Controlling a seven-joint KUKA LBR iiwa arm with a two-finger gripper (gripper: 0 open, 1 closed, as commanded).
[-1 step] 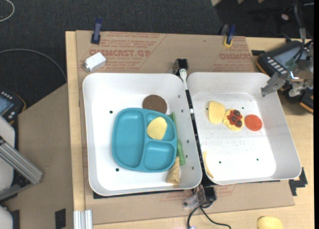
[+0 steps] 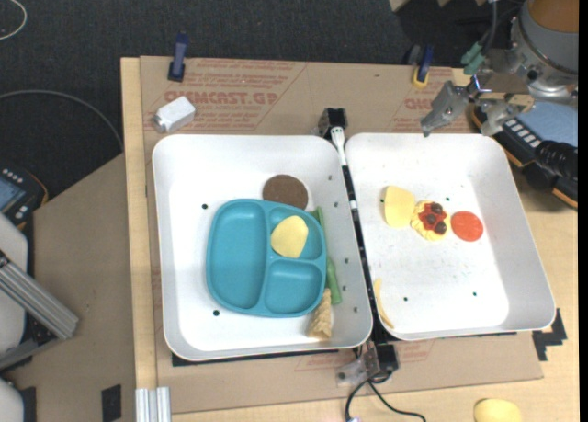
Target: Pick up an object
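In the camera view the gripper (image 2: 447, 106) hangs at the upper right of the frame, just above the far rim of the right bin (image 2: 514, 227), with nothing between its fingers; they look spread apart, one pointing down-left toward the rim. Candidate things lie mid-frame in that bin: a pale yellow piece (image 2: 399, 206), a small yellow item with dark red spots (image 2: 432, 220) touching it, and an orange-red disc (image 2: 467, 225) just beside that. They look like toy food, so probably light, stiff plastic, smooth and a bit slippery. The disc lies flat and offers little to pinch, so a grip across its edges would be needed; the yellow piece seems thicker and the easier hold, across its narrow width. Another pale piece (image 2: 378, 301) leans at the bin's lower left wall, awkward to reach. In the left bin (image 2: 175, 227) a teal tray (image 2: 243, 259) holds a yellow piece (image 2: 290, 236) in its upper right compartment; a brown disc (image 2: 286, 191) sits just above the tray, a green stick (image 2: 328, 264) runs along its right side, and a tan bit (image 2: 322, 321) lies below. The cardboard (image 2: 276, 89) under the bins bears faint red print, partly readable as "CMCAST.G"; the rest is too faint.
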